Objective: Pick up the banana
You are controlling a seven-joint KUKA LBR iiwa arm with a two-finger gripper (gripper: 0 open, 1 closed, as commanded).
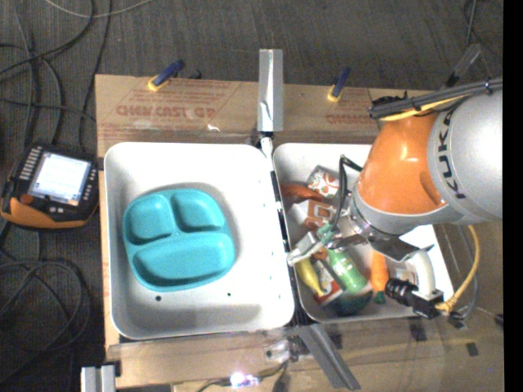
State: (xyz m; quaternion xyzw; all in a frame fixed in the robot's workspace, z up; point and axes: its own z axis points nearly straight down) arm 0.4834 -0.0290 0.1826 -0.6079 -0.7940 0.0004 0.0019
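Note:
The banana is yellow and lies near the front left corner of the right bin, among other items. My gripper hangs low over that bin, just above and behind the banana, under the arm's orange band. The wrist hides much of the bin's middle. I cannot make out whether the gripper touches the banana.
Beside the banana lie a green bottle, an orange carrot-like piece and a teal item. An orange-and-white packet sits at the bin's back. The left bin holds a teal divided plate.

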